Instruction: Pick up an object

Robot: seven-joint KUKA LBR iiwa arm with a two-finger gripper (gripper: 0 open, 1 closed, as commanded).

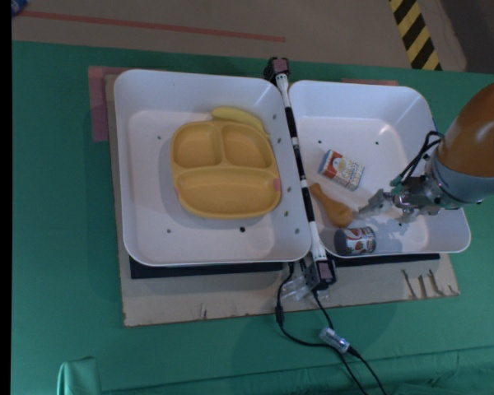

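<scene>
Low in the right bin, the claw hangs just right of the drumstick, its grip state unreadable, arm cut off at the frame's right.

Glossy white plastic bins — matt green cloth.

No lettering could be read: the small red-and-white printed carton and the dark cylindrical tin with a red-and-white label carried print too small to make out, and the yellow-and-black hazard stripes bore no words.
</scene>
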